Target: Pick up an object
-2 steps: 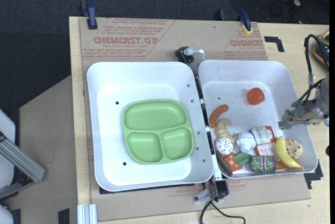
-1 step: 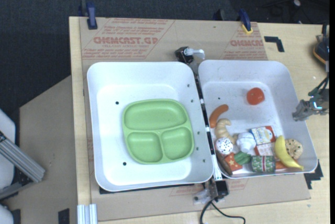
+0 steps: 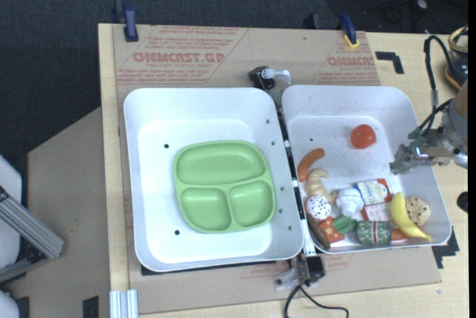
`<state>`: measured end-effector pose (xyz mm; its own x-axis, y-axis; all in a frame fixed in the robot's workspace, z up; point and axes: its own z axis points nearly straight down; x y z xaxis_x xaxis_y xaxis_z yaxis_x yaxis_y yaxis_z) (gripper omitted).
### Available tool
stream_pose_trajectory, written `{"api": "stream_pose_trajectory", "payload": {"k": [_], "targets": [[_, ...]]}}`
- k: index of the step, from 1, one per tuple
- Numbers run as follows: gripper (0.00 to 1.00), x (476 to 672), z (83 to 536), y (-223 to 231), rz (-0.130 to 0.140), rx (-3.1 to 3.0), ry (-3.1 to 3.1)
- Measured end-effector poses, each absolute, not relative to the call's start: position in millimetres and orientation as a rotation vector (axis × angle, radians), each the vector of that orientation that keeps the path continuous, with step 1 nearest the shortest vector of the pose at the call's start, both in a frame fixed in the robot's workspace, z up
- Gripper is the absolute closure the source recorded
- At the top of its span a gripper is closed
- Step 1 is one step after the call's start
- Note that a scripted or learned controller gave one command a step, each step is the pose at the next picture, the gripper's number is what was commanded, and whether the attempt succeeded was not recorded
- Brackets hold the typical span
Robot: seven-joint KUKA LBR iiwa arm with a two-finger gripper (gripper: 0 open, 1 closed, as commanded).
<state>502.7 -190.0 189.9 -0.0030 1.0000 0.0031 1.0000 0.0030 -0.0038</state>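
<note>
The right bin [image 3: 335, 105] holds a pile of toy food. A red tomato [image 3: 363, 136] lies alone near the middle. An orange sausage [image 3: 311, 160] and a tan croissant [image 3: 317, 180] lie near the left wall. Along the front are a spotted white ball [image 3: 318, 206], a small red and white carton [image 3: 374, 192], a yellow banana [image 3: 405, 216], a cookie [image 3: 419, 211] and a green can [image 3: 374, 232]. My gripper [image 3: 407, 158] hangs at the bin's right wall, right of the tomato and above the banana, with nothing seen in it.
The left bin [image 3: 149, 160] holds a green divided plate [image 3: 223, 185]. A small black and white fitting [image 3: 268, 76] sits behind the seam between the bins. Blue and yellow clamps [image 3: 130, 21] pin the cardboard sheet at the back. Cables [image 3: 439, 64] hang at the right.
</note>
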Motion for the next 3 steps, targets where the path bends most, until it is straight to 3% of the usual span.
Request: {"api": "stream_pose_trajectory", "payload": {"k": [1,2,3], "targets": [[1.0,504.4,215.3,-221.6,-0.001,-2.228,-2.223],[1.0,572.5,163.5,-178.3,-0.003,-2.219,-2.231],[1.0,613.3,175.8,-179.6,-0.004,-2.223,-2.229]]}}
